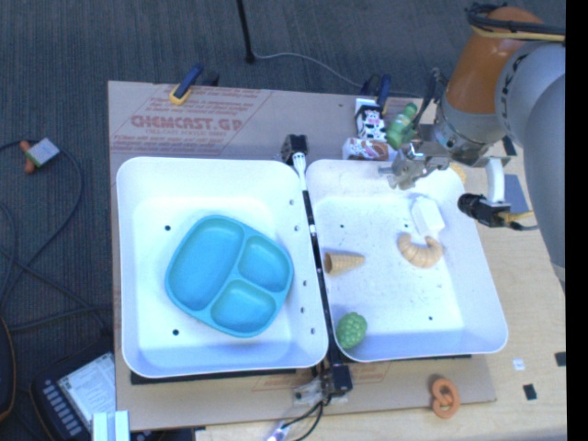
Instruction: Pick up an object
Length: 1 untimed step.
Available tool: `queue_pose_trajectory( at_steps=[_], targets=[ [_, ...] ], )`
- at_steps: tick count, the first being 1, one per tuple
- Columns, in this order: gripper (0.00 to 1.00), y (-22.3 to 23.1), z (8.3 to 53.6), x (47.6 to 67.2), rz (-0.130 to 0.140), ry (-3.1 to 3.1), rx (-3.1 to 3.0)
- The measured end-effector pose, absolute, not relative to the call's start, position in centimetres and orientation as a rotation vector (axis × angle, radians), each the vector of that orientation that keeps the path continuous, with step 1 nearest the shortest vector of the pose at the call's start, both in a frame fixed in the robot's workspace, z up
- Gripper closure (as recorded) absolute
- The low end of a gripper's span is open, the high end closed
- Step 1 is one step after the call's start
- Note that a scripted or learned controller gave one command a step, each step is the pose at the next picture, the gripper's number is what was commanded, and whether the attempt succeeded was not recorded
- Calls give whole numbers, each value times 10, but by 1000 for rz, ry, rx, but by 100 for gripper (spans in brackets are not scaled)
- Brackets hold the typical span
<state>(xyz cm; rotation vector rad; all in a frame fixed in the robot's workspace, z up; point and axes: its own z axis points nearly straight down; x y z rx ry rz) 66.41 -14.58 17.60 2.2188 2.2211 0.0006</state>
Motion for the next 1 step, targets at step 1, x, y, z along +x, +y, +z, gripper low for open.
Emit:
queue_pose_trajectory(
  at_steps=[1],
  targets=[
    [0, -146, 176, 664, -2, 2221, 2219]
  ],
)
